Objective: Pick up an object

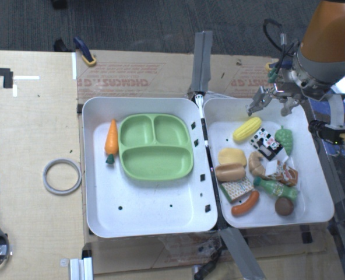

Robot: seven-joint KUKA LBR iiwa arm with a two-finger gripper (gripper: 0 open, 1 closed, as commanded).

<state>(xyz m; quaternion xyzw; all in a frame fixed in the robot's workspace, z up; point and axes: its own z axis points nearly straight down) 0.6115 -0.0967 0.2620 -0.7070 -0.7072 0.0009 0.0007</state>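
I see the corn cob (246, 129) lying in the right bin (318, 179), just below and left of my gripper (274, 100). The jaws hang spread wide, holding nothing. A sausage (245, 203) lies nearer the front; the carrot (111, 139) sits beside the green tray (156, 146).

Both bins (97, 174) smooth white plastic, slight sheen. Divided plate (156, 146) matt green plastic. Carrot (111, 139), corn (246, 129), sausage (245, 203) glossy moulded plastic. Bench top (32, 133) pale matt wood; cardboard sheet (137, 74) at back edge, dull brown. Tape ring (62, 176) at left, translucent, shiny. Gripper (275, 100) bare grey metal.
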